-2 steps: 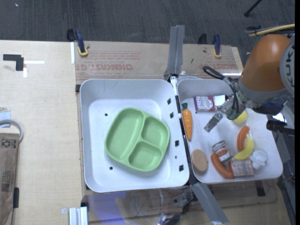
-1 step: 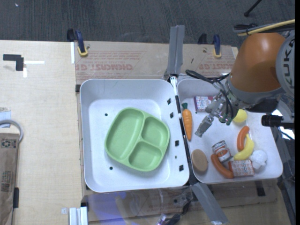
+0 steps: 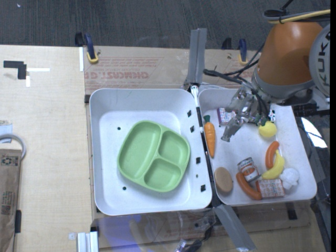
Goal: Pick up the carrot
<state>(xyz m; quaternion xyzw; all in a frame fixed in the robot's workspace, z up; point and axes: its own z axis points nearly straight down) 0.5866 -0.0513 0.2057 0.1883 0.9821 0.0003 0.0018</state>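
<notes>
In the right bin, carrot beside left wall, jaws apart, holding nothing, cardboard behind printed "CHEMCAST".

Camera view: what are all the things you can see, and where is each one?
carrot: 1, orange with green top, left edge of the right bin
green plate: 1, light green, three sections, middle of the left bin
left bin: 1, white, centre of the bench
right bin: 1, white, beside the left bin
lemon: 1, yellow, right bin, upper part
banana: 1, yellow, right bin
sausages: 2, orange-red, right bin, one near the banana, one at the front
small can: 1, red and white, right bin
brown round food: 1, tan, front left of the right bin
claw: 1, grey metal, over the right bin, right of the carrot
</notes>
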